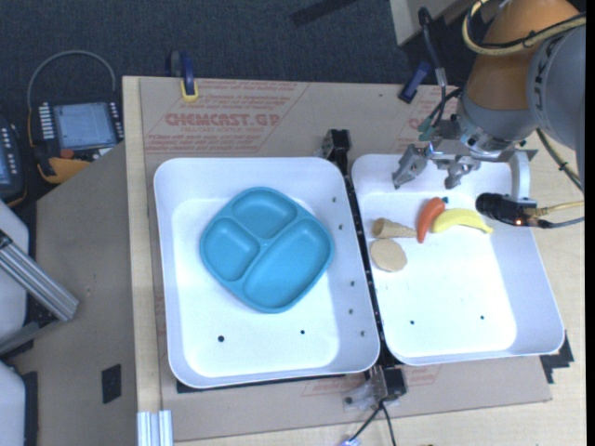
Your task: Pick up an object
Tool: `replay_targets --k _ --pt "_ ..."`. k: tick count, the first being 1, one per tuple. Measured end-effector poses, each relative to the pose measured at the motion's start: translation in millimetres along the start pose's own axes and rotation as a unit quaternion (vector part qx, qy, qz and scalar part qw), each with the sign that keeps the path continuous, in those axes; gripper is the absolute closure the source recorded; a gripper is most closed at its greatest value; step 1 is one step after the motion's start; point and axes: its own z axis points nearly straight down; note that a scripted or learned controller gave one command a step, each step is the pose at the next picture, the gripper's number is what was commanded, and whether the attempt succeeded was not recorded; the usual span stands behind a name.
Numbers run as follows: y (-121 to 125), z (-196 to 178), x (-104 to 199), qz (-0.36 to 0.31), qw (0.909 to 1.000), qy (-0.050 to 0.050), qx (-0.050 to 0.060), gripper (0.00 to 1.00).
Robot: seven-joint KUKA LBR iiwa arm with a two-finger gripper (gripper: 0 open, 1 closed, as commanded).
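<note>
At lower left of the frame, the left bin holds a blue divided plate. In the right bin, mid-frame, lie a round tan piece, a small tan wedge, an orange carrot and a yellow banana, the last two touching. Above them, toward the upper right, the gripper hangs with fingers spread, nothing between them. The arm is cut off by the frame's right edge.

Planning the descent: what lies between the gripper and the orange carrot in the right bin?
In the camera view, a bare stretch of white bin floor separates the gripper from the carrot. The banana lies just right of the carrot.
</note>
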Motion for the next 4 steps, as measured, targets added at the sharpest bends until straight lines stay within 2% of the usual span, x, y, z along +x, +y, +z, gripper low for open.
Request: replay_targets --k 1,3,4 --pt "3 -9 0 -0.001 1.0000 -0.001 -0.008 0.00" --pt "1 91 -9 -0.001 1.0000 -0.001 -0.008 0.00" --pt "2 80 -8 -0.001 1.0000 -0.001 -0.010 1.00"
